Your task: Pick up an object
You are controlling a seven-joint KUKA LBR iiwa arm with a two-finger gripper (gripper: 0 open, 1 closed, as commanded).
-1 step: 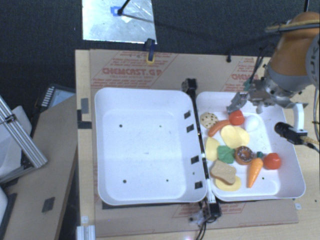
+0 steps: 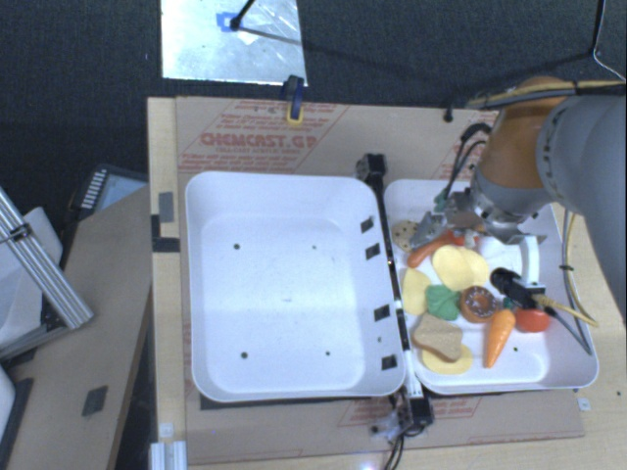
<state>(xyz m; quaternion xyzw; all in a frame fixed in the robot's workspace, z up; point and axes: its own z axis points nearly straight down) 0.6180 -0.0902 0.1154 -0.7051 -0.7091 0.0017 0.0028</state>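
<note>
gripper (image 2: 431, 229) near right bin's (image 2: 573, 365) far-left edge | grip state unclear, perhaps touching the orange sausage (image 2: 431, 249)

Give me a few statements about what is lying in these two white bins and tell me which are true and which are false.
1. The toy food lies in the right bin. True.
2. The carrot lies in the left bin. False: it lies in the right bin, near the front.
3. A slice of bread lies near the right bin's front left corner. True.
4. The arm hangs over the left bin. False: it is over the right bin's rear part.
</note>
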